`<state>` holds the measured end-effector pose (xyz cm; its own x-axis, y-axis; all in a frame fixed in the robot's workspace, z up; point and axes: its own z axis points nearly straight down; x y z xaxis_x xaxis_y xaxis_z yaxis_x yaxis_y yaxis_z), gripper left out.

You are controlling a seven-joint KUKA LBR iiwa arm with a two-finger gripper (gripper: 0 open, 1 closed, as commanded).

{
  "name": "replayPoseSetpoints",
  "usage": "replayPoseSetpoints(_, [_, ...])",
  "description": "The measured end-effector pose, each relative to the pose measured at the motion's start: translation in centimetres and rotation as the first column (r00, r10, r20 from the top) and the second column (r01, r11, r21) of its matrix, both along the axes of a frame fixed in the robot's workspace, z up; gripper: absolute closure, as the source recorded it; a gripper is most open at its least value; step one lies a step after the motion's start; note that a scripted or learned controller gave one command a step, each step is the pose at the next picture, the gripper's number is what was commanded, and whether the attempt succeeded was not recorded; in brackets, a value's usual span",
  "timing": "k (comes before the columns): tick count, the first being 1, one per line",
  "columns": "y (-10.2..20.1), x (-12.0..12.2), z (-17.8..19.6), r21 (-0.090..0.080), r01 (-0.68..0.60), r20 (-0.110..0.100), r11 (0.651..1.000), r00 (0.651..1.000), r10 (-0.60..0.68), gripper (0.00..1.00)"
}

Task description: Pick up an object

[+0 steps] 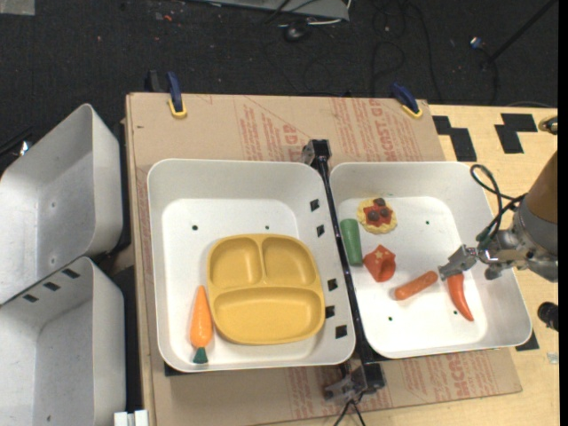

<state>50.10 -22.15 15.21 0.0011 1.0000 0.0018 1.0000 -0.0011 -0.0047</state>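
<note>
Arm: enters from the right edge of the camera view, low over the right bin [506, 322]; only the wrist section and its cables show, reaching leftward over the bin's right wall.
End effector [460, 264]: sits above the right part of the right bin, fingers pointing left and slightly down. The tips lie just at the upper end of the red chili pepper [461, 298] and close to the right end of the sausage [415, 286].
End effector state: cannot tell whether the fingers are apart or together; nothing is visibly held between them.
Red chili pepper: lies on the bin floor, slanted, its narrow tip toward the near right corner.
Sausage: lies on the bin floor at a slant, left of the chili pepper and just below the red pepper piece [380, 263].
Green pickle [351, 240]: lies lengthwise beside the left wall of the right bin.
Small tart [377, 214]: yellow with dark and red topping, toward the far side of the right bin.
Left bin [169, 238]: holds a yellow divided plate [264, 288] in its middle; a carrot [201, 319] lies just beside the plate's left edge, green end toward the near wall.
Table [248, 122]: brown board under both bins, which sit side by side, touching along the middle.
</note>
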Motion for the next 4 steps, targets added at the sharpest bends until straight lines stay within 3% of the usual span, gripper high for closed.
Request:
replayPoseSetpoints(1, [0.1, -0.1, -5.4, 0.000, 0.000, 0.000, 1.000, 1.000, 0.000, 0.00])
replayPoseSetpoints(2, [0.0, 0.0, -4.1, -0.002, 0.000, 0.005, 1.000, 1.000, 0.000, 1.00])
replayPoseSetpoints(4, [0.1, -1.6, 5.8, -0.004, -0.003, 0.009, 1.000, 1.000, 0.003, 1.00])
